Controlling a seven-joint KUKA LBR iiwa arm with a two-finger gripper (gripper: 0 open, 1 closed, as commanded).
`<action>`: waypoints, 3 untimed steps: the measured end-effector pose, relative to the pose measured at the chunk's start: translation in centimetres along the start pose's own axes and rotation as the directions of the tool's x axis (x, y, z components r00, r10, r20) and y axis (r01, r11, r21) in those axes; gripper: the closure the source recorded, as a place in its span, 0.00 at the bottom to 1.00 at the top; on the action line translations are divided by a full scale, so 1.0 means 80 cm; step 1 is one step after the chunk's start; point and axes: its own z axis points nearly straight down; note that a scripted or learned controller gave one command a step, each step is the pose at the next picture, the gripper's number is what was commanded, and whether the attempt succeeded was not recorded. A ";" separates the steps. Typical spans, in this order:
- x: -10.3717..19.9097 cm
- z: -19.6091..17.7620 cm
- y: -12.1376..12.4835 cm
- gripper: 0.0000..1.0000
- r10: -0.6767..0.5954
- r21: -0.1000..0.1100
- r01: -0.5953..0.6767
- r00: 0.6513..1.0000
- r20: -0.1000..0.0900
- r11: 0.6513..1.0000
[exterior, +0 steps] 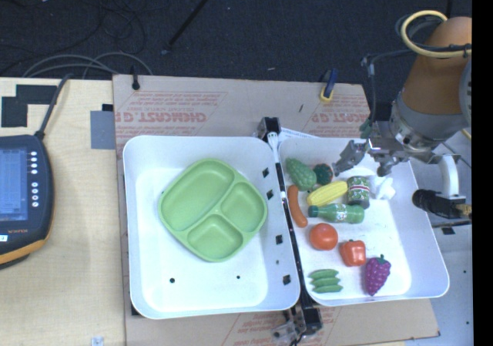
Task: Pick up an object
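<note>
Floor: dark, with cables, behind the bench.
Bench: pale wood, brown cardboard on top.
Pendant: far left edge.

arm cut off at right edge, pendant cropped left

Two white bins; one green plate; nine toy foods (roughly, as they overlap).

The divided plate lies in the left bin. The right bin holds corn near its far edge, a tomato mid-bin, and grapes by its near edge.
</note>
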 end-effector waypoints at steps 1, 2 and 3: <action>-0.001 -0.009 0.000 1.00 -0.001 0.005 0.001 1.000 -0.001 1.000; 0.066 -0.207 -0.073 1.00 -0.003 -0.013 0.003 1.000 0.002 1.000; 0.153 -0.157 -0.077 1.00 -0.004 0.002 0.004 1.000 0.000 1.000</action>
